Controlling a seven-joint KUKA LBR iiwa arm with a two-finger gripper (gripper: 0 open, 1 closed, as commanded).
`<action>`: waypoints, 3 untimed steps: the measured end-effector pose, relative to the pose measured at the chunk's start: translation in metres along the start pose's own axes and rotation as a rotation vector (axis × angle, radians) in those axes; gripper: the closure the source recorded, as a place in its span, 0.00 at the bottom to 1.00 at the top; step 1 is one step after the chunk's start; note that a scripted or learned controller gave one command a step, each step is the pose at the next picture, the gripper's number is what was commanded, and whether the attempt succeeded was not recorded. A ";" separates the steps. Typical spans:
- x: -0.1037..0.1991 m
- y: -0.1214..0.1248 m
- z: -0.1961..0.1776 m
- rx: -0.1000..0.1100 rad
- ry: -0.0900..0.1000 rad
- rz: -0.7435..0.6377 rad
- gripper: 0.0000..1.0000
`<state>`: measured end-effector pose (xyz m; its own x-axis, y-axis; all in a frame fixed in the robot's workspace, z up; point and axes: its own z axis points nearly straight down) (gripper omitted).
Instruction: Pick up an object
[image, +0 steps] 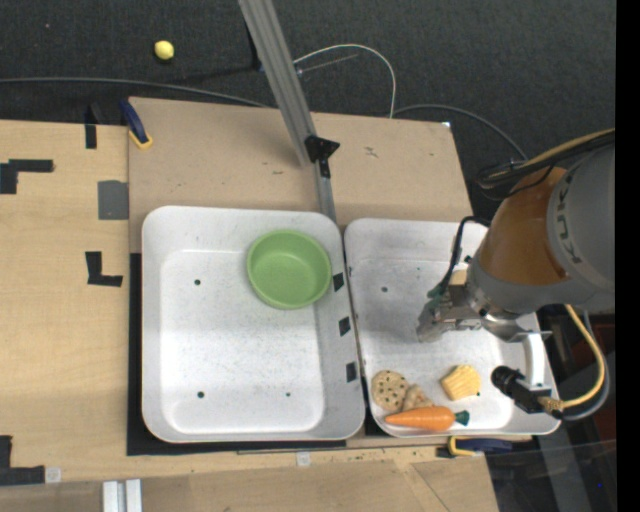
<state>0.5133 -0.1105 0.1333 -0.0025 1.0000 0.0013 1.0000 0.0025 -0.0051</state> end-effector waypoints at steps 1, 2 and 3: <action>0.003 0.003 -0.042 -0.007 -0.002 0.001 1.00; 0.007 0.011 -0.088 -0.009 -0.002 0.000 1.00; 0.007 0.012 -0.141 -0.010 -0.002 0.001 1.00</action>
